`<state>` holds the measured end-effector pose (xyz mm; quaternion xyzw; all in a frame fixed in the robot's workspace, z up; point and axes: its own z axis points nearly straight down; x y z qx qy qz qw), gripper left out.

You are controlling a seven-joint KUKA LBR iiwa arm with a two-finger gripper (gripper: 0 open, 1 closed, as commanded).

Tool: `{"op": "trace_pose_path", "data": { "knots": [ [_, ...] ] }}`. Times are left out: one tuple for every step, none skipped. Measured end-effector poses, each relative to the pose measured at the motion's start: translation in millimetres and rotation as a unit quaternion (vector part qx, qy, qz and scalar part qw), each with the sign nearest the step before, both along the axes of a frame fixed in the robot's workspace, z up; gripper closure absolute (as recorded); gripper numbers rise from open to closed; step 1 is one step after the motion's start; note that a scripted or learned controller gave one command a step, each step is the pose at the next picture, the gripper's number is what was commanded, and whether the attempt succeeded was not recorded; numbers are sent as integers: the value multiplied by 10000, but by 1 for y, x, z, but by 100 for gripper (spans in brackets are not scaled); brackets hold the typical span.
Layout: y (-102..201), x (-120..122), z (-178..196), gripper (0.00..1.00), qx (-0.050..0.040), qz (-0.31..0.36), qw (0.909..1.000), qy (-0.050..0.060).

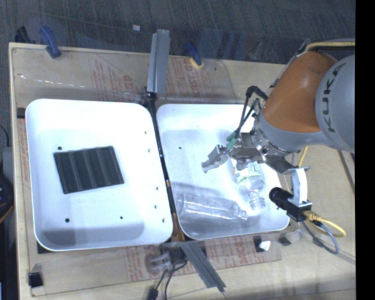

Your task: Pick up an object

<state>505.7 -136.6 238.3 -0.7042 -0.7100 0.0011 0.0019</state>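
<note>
Claw [220,157]: you see it low in the right bin [175,124]; whether it is apart or together, you cannot tell.
Upright-lying bottle [251,183]: just beside the claw, toward the bench's front-right corner, long axis running back to front.
Second bottle [209,206]: along the bin's front wall, lying crosswise.
Hidden: clear plastic blurs both outlines; the wrist covers the first bottle's top.
Left bin: holds a dark ridged pad [89,169].

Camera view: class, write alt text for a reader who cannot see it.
A grey and orange arm's gripper hangs over the right bin, near two clear plastic bottles. The left bin holds a dark ridged panel.
</note>
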Motion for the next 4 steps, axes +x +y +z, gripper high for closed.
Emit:
{"op": "trace_pose_path", "data": {
  "knots": [
    [-29,-13,-27,0,1,976,9952,-14],
    [-73,39,-82,0,-1,809,9967,-4],
    [-73,39,-82,0,-3,803,9968,-6],
    [-73,39,-82,0,-3,803,9968,-6]
  ]
}}
